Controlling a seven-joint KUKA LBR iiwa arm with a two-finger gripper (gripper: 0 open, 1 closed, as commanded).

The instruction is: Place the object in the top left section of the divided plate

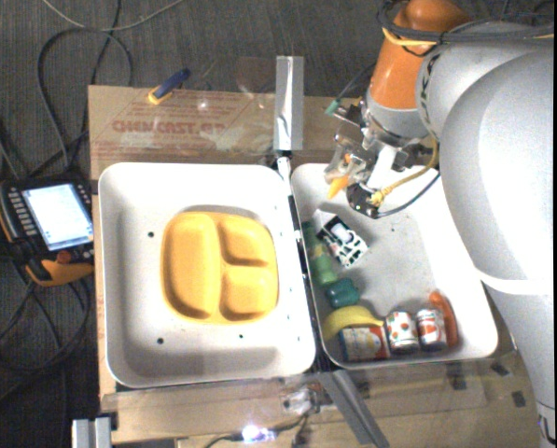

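The arm (pixel 502 147) fills the right side of the frame, its broad grey body running from the lower right up to the orange band (pixel 404 59) at upper right, where it bends down and left toward the wrist. The wrist tilts toward the upper left corner of the right bin (pixel 465 278). The gripper (pixel 345 177) hangs over that corner, above the bin floor; the spread of its fingers cannot be told here, though something small and orange-yellow shows right at the tip, and whether it is gripped is unclear. A yellow cable loops off the wrist to the right.

The left bin (pixel 129 278) sits at centre left and bears the plate (pixel 220 265), a yellow divided plate with 3 sections, lying near the bin's middle. Its top left section is bare.

In the right bin, a black-and-white box (pixel 341 242) lies just below the gripper. Green items (pixel 327 271) line the bin's left wall beneath it. Along the lower edge sit a yellow item (pixel 348 319), then 2 small cans (pixel 416 330) side by side, with an orange piece (pixel 443 311) at their right.

A tablet (pixel 50 215) lies at far left, off the bench.
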